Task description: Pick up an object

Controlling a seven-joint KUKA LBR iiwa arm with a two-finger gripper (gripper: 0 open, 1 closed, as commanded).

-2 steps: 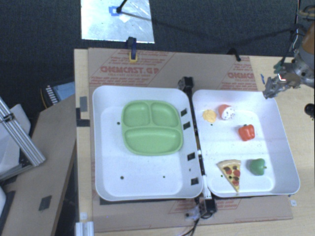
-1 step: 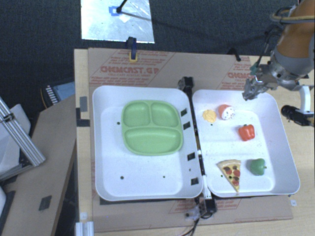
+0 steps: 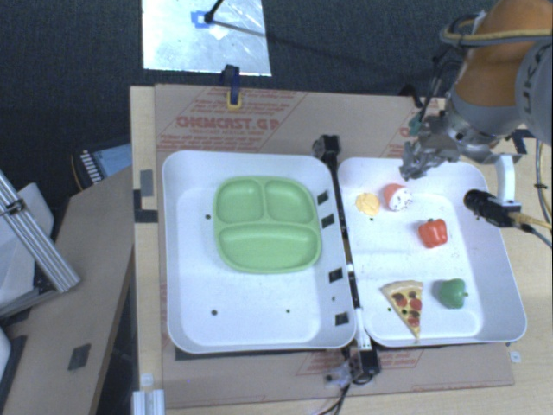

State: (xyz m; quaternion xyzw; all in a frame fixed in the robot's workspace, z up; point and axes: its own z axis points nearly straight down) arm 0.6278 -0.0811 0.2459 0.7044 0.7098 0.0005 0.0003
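On the desk [image 3: 104, 258] two shallow white bins sit side by side on a sheet of printed brown cardboard [image 3: 259, 115], touching along a black hinged seam in the middle.

The left bin [image 3: 186, 318] holds one thing: a light green divided plate [image 3: 265, 225], lying flat toward the bin's far half. It has two small compartments on the far side and one long compartment on the near side, and nothing lies in any of them.

The right bin [image 3: 497, 309] holds five toy foods, all apart from the plate. Near the far left of it lies a small yellow piece [image 3: 368, 203], and just beside it, to the right, a round red-and-white piece [image 3: 397, 197] with dark speckles on its white face. Further right, about mid-bin, stands a red bell pepper [image 3: 433, 232] with a green stem. Along the near edge lies a pizza slice [image 3: 406, 304], a tan wedge with red dots, its tip pointing to the near rim, and to its right a green pepper [image 3: 450, 293], glossy and rounded.

The pincer [image 3: 418, 162] hangs over the far rim of the right bin, just above and beyond the red-and-white piece. Its dark fingers point downward; nothing is seen between them, and how far they are parted cannot be made out.
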